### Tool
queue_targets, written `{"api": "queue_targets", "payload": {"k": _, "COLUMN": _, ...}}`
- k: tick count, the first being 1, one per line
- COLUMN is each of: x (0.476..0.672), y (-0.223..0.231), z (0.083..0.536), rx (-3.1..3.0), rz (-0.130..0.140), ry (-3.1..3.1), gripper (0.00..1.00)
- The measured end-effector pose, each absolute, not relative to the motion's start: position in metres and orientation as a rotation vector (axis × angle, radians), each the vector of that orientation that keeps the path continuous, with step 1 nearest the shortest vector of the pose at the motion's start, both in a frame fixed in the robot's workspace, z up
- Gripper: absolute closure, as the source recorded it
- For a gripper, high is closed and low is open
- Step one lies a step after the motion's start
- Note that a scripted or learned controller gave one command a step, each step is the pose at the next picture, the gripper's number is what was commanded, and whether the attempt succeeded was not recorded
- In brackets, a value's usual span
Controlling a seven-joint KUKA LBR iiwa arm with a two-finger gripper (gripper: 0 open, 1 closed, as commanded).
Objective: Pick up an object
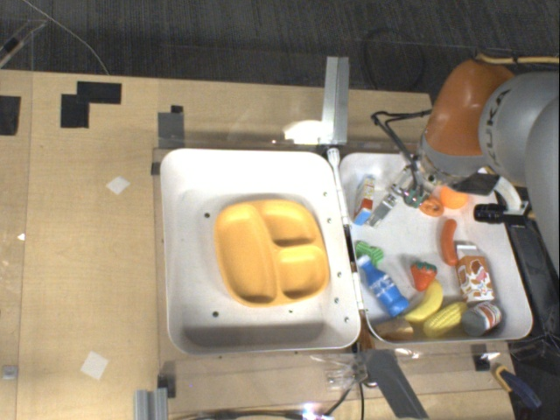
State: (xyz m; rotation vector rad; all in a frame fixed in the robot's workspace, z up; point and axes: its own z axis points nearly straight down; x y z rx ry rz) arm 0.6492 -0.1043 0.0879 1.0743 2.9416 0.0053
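My gripper (385, 208) hangs over the back left part of the right bin (516, 322), at the end of the grey arm with its orange band (455, 116). Just left of it lies a small white, blue and red packet (363, 199). An orange piece (444, 199) lies just right of the gripper. Further forward in that bin are a red sausage (449, 239), a small carton (473, 278), a strawberry (423, 274), a banana (426, 302), a corn cob (444, 318), a blue bottle (383, 289), a green item (369, 254) and a grey can (483, 319).
The left bin (184, 322) holds a yellow divided tray (269, 250). A metal post (336, 103) stands behind the wall between the two bins. Black cables (394, 121) run near the arm at the back of the right bin.
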Motion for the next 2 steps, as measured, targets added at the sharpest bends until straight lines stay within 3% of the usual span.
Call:
{"api": "queue_targets", "payload": {"k": 1, "x": 0.631, "y": -0.129, "z": 0.089, "rx": 0.832, "rz": 0.002, "ry": 3.019, "gripper": 0.0}}
{"api": "queue_targets", "payload": {"k": 2, "x": 0.658, "y": -0.161, "z": 0.088, "rx": 1.146, "rz": 0.005, "ry": 2.929, "gripper": 0.0}}
